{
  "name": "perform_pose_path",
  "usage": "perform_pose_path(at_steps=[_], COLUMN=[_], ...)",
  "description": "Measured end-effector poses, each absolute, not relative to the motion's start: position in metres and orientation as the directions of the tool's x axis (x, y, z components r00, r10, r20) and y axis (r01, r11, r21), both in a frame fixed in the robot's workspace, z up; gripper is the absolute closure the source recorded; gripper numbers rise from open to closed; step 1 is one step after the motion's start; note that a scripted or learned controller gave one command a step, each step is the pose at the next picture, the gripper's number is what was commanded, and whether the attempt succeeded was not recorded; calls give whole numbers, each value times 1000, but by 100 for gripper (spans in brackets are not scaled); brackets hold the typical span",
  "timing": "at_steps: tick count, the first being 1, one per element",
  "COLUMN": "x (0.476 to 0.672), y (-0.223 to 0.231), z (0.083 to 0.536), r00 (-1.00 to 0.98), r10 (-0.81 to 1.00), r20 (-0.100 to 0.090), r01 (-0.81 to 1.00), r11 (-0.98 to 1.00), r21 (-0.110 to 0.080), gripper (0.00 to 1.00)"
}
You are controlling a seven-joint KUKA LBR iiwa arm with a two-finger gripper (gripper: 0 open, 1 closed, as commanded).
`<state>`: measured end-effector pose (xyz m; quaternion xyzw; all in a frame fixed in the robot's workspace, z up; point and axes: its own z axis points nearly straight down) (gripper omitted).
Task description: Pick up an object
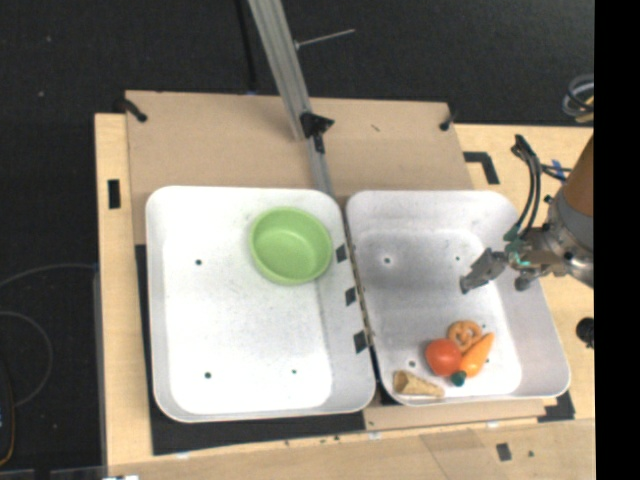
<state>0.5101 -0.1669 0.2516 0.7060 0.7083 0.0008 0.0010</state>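
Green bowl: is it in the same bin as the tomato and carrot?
No. The green bowl sits in the left bin, while the tomato and carrot lie in the right bin.

The two bins, the left bin (190, 318) and the right bin (420, 238), look like smooth white plastic with grey scuffs. The green bowl (291, 246) looks like matt plastic. The tabletop (230, 138) looks like plain, dull brown board. The slanted pole (278, 48) looks like shiny metal.

A green bowl (291, 246) sits upright in the left bin's upper right. A tomato (443, 356), carrot (476, 353), pretzel (462, 332) and tan wedge (418, 385) cluster at the right bin's lower edge.
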Motion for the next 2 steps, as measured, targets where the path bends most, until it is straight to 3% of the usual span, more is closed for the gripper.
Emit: perform_pose_path(at_steps=[1,2], x=[510,516], y=[-167,-163], z=[252,206], r00=[-2,2], r10=[1000,1000], r20=[0,-1], r01=[1000,1000], r11=[2,-2], r21=[3,-3], gripper=[0,0])
